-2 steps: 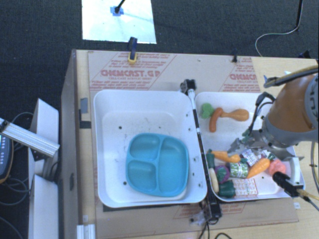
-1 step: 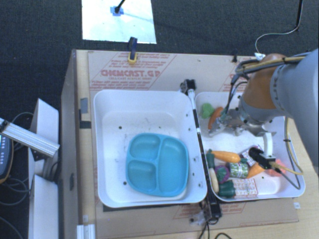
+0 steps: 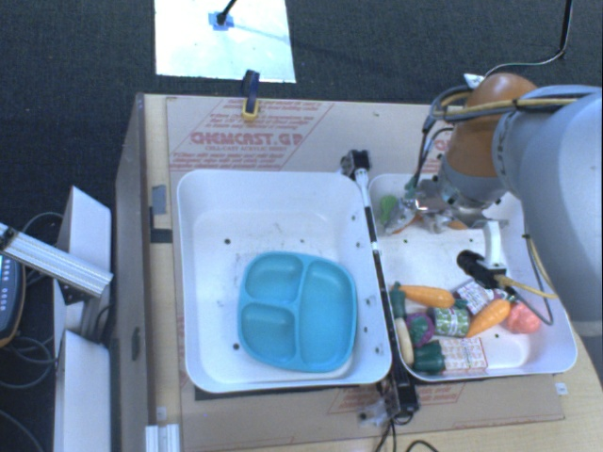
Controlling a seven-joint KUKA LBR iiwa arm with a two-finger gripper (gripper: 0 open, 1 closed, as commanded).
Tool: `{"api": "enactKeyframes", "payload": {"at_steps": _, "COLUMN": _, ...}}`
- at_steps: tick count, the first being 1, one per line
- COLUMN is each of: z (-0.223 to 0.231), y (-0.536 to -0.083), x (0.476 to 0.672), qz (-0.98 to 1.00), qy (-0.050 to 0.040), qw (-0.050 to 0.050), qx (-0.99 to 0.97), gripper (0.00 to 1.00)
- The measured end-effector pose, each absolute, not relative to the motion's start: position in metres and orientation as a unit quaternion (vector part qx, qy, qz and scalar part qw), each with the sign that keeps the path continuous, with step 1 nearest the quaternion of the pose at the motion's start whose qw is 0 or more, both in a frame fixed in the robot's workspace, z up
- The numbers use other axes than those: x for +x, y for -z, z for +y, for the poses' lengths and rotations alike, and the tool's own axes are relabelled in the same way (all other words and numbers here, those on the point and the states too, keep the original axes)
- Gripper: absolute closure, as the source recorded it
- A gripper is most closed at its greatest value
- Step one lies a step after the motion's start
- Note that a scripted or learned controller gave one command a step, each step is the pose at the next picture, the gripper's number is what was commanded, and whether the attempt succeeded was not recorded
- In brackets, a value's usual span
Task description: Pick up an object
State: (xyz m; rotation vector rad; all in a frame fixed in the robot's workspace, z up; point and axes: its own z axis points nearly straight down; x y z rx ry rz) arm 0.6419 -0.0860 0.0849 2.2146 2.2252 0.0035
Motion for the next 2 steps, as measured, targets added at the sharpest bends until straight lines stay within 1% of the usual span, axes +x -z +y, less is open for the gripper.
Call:
{"api": "enactKeyframes", "payload": {"at_steps": 1, "z": -0.087, "y": -0.084, "x": 0.665, "qz": 0.707, "qy": 0.0063, "qw": -0.009, "qx": 0.707, "gripper": 0.0}}
{"api": "enactKeyframes", "payload": {"at_steps": 2, "z": -0.089, "y": -0.095, "x": 0.667, "qz": 0.709, "qy": 0.0053, "qw": -0.003, "qx": 0.705, "gripper": 1.0}}
